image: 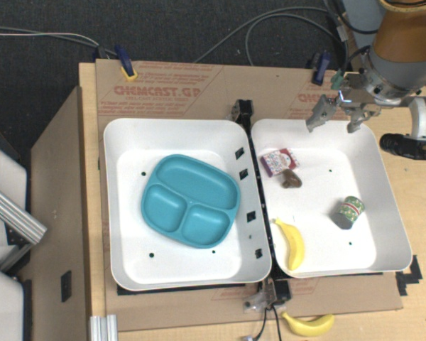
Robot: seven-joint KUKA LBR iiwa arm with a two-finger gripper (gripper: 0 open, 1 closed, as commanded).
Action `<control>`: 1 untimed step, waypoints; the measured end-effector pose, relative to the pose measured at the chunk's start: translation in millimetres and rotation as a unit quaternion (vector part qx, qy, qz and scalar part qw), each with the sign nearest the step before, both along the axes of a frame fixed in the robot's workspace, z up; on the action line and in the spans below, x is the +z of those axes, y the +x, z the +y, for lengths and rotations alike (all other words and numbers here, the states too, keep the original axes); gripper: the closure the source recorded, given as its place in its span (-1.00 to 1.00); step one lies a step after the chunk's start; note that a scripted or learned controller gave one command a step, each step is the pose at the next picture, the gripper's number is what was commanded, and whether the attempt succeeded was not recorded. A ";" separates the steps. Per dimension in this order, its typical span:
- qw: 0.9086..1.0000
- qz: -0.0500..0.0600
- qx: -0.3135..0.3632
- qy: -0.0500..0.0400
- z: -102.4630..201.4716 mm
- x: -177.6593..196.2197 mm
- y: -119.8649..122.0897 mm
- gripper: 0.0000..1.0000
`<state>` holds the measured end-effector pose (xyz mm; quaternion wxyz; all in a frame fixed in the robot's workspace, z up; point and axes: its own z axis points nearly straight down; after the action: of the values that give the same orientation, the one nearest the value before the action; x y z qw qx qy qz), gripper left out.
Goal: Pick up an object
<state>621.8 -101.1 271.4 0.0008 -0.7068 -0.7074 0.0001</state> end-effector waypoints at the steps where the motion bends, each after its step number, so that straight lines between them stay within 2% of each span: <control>1: 1.000 0.002 -0.001 0.000 -1.1 -41.8 -2.2 -1.00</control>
<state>619.7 -102.2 229.6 0.0022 -0.7072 -0.7070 0.0014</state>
